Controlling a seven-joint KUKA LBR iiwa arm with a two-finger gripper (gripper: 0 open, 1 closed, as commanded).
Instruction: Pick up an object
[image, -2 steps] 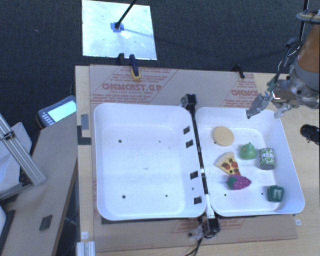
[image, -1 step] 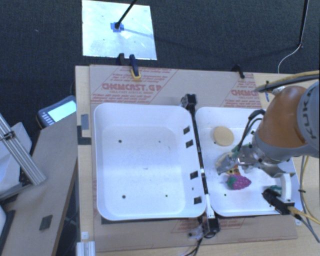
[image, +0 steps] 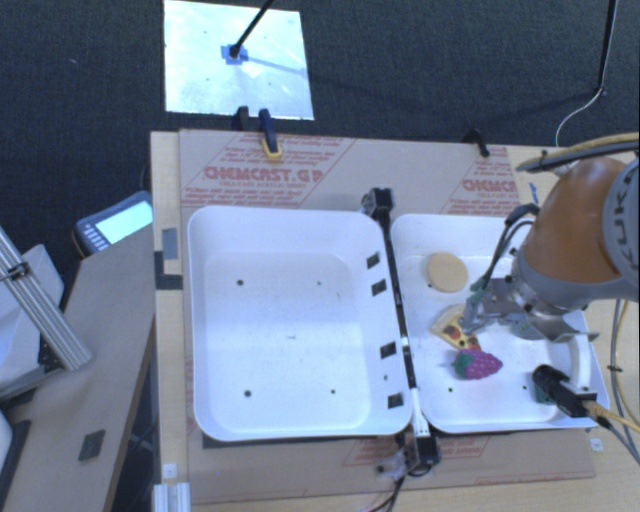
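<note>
The gripper (image: 470, 318) hangs low in the right bin (image: 505, 408), over a yellow pizza-slice toy (image: 450, 326); whether it grips anything, I cannot tell. A purple grape bunch toy (image: 478, 365) lies just beside the slice, and a round tan cookie (image: 447, 271) sits apart. The cardboard sheet (image: 300, 170) beneath reads "CHEMCAST GP" in red.

Dark carpet floor (image: 420, 60) w/ shiny metal sheet (image: 238, 60); cardboard-topped bench (image: 330, 165).

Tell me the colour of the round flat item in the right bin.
Tan disc, in the camera view.
</note>
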